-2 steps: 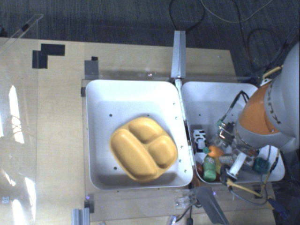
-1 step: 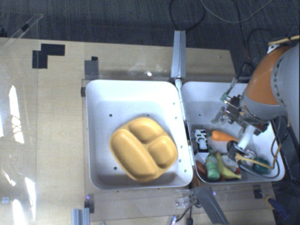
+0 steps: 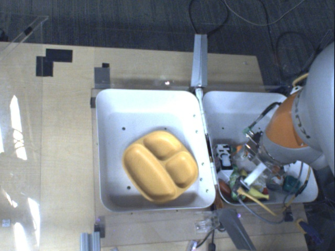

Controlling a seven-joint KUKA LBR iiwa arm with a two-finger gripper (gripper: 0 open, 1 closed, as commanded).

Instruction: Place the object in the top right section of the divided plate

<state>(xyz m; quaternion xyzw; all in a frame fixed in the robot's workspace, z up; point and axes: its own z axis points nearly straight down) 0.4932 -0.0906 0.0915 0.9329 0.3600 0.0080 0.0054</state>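
Gripper (image 3: 250, 170) was down in the right bin (image 3: 230, 109), at its lower half, among the clutter (image 3: 246, 190). Camera view did not show whether it was open or closed, or whether it had hold of anything. Arm (image 3: 309, 114) reached in from the right, orange band just above the wrist. Clutter lay packed along the bin's lower edge: a red piece (image 3: 224, 185), a yellow stick (image 3: 257, 195), a teal piece (image 3: 290, 182) and a black-and-white item (image 3: 224, 156) against the left wall. Which one was the task's object could not be told. Plate (image 3: 152, 172), yellow with three sections, sat in the left bin (image 3: 120, 114), below centre and turned at a slant, well apart from the gripper.
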